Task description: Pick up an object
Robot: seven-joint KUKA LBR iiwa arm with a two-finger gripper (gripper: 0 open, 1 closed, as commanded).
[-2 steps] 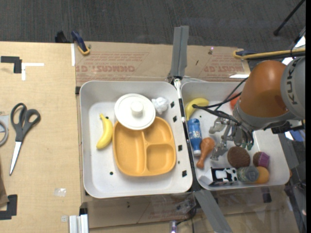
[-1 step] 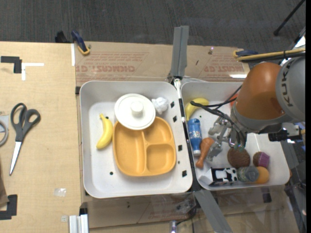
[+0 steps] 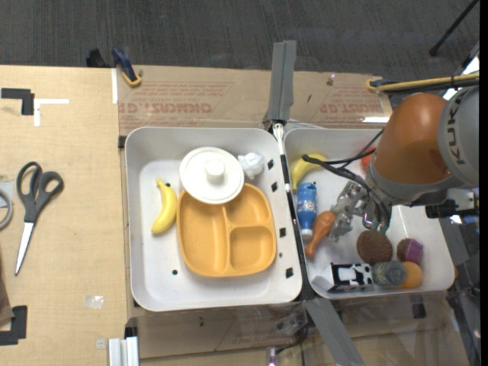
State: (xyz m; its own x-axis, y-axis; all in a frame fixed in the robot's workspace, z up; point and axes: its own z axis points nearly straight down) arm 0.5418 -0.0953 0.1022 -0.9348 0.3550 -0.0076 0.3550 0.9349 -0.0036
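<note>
— What sits highest, closest to the lens?

— My own arm. Its orange band (image 3: 408, 139) bulges over the right bin (image 3: 431, 231), reaching in from the right side.

— And the bins?

— Two white ones, side by side, touching along the middle. The left bin (image 3: 145, 265) holds a yellow tray (image 3: 229, 239) with three compartments. A round white lid (image 3: 211, 175) overlaps the tray's top edge. A banana (image 3: 164, 208) lies just left of the tray.

— What about your pincer?

— My pincer (image 3: 352, 208) hangs low in the right bin, near its middle. I cannot tell whether it is open or closed; the metal parts blur together from up here.

— Where is the thing to pick?

— The carrot (image 3: 320, 232) is the nearest one. It lies slanted just left of my pincer, its thick end up toward it. I cannot tell whether they touch.

— What else is around it?

— A second banana (image 3: 303, 168) lies at the bin's top left. A blue bottle (image 3: 306, 206) lies below that, along the left wall, beside the carrot. A brown ball (image 3: 374, 245) rests just below and right of my pincer.

— Anything outside the bins?

— Scissors (image 3: 32, 193), well apart on the bench's far left.
</note>
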